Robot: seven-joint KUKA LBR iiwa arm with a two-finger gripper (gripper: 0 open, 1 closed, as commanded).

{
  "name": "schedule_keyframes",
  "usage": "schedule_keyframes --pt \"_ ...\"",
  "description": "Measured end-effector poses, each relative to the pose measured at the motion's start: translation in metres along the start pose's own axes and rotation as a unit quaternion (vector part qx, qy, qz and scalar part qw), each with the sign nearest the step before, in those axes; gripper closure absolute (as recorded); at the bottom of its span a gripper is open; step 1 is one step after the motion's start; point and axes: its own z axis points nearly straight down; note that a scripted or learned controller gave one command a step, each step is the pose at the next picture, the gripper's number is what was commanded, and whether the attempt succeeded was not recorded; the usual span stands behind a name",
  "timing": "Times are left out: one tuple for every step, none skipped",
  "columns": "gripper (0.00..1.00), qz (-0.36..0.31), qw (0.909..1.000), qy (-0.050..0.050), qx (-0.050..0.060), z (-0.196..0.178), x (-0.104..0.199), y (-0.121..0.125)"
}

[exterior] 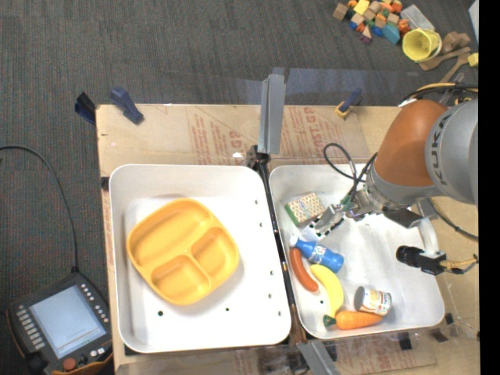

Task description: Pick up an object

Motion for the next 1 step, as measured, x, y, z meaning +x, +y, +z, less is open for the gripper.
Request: schedule_keyframes --pt "0.00 -0.088 0.9961 -0.001 -0.003 -0.0013 0.0300 -0.0260"
